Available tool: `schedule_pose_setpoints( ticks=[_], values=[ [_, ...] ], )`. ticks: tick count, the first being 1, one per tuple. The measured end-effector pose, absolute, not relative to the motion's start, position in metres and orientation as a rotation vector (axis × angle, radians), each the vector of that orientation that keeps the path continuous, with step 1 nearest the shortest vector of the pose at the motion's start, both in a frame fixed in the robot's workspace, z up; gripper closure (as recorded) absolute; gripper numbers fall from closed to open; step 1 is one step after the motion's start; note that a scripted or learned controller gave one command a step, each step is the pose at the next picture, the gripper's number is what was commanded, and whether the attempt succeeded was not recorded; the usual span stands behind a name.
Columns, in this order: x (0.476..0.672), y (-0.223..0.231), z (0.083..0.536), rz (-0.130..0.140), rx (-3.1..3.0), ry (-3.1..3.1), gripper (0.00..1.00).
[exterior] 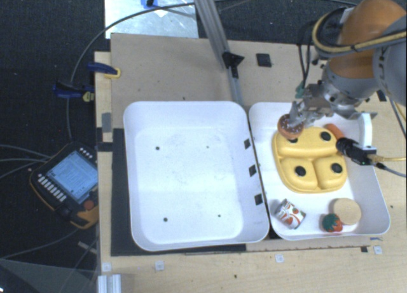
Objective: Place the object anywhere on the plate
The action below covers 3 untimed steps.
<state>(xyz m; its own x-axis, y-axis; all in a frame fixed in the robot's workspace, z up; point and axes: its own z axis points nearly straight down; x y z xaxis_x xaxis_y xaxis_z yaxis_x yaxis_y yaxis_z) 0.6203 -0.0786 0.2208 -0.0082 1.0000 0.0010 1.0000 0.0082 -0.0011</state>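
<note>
A yellow sectioned plate (311, 161) lies in the right bin (375, 190). My gripper (294, 122) hangs over the plate's far-left corner, reaching down from the orange-banded wrist. A small round brown-red object (290, 132) sits right under the gripper's tip, at the plate's rim. The gripper body hides how it meets the object.
Near the right bin's front edge lie a small red-and-white can (290, 214), a round beige disc (347, 209) and a red-and-green piece (331, 223). An orange item (335, 131) peeks out behind the plate. The left bin (187, 171) stands beside it.
</note>
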Motion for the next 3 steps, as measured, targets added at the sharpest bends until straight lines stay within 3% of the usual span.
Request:
schedule_pose_setpoints(
  ticks=[3],
  values=[
    [0.542,0.071,0.240,-0.001,-2.208,-2.231,1.00]
  ],
)
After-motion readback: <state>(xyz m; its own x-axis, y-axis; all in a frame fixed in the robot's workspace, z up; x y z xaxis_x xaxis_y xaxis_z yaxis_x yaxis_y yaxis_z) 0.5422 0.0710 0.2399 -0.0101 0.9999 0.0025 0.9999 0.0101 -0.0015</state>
